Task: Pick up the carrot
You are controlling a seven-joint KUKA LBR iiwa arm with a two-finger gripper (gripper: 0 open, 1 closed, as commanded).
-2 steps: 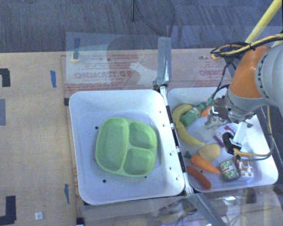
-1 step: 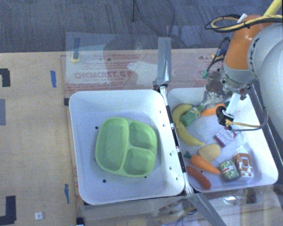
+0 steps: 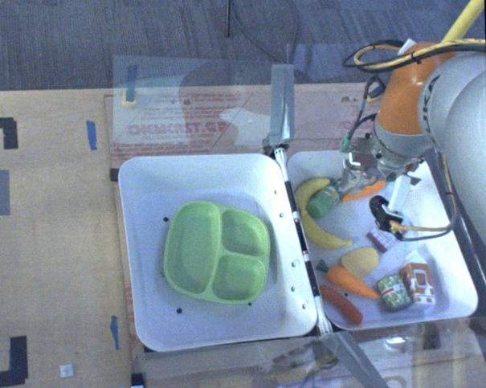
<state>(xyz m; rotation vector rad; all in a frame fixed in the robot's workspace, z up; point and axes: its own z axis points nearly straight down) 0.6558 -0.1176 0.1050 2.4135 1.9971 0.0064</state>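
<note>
1. I, the gripper (image 3: 363,178), hang over the far part of the right bin (image 3: 460,288); whether my jaws are open, I cannot tell.
2. The carrot (image 3: 352,282) lies nearer, beside the hot dog (image 3: 342,303).
3. I should descend squarely across its thick end, clear of neighbours.

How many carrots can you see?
2. One carrot lies near the front of the right bin, beside a red sausage. Another carrot lies near the back, under the gripper. The arm may hide more.
</note>
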